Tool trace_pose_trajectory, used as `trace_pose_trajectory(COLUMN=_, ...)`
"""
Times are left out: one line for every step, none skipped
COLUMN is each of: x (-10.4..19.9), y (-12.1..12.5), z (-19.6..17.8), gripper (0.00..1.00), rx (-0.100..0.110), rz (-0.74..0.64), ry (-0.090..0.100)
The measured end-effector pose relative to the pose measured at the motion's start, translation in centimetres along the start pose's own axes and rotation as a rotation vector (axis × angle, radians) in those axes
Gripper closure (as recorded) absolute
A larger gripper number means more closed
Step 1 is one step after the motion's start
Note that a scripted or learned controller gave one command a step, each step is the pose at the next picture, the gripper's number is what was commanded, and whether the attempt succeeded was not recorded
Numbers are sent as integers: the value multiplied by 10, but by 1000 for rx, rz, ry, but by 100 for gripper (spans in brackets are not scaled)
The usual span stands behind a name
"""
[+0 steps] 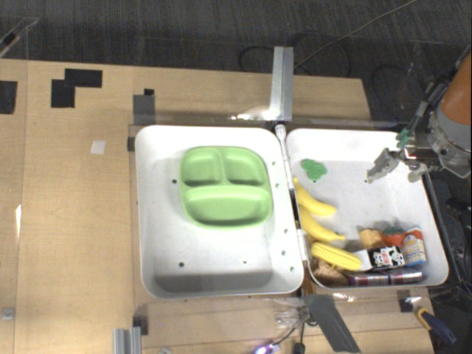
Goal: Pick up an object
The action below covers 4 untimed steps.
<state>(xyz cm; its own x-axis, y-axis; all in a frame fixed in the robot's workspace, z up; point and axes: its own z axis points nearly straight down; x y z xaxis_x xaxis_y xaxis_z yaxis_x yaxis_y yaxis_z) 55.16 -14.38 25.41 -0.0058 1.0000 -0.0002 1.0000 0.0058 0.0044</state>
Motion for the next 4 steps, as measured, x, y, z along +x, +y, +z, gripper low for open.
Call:
trace_pose_trajectory(x=22, y=9, z=12, gripper=0, rx=0, rz=-6, ry=1)
trace_pose_trajectory(x=15, y=-55, z=43, gripper=0, rx=2, rz=137, ry=1)
trace_pose_trajectory(x=21, y=0, z=96, gripper=0, rx=1, rz=72, ry=0)
trace_pose_trajectory(x=57, y=-33, z=132, gripper=0, rx=-3, rz=-209, ry=1)
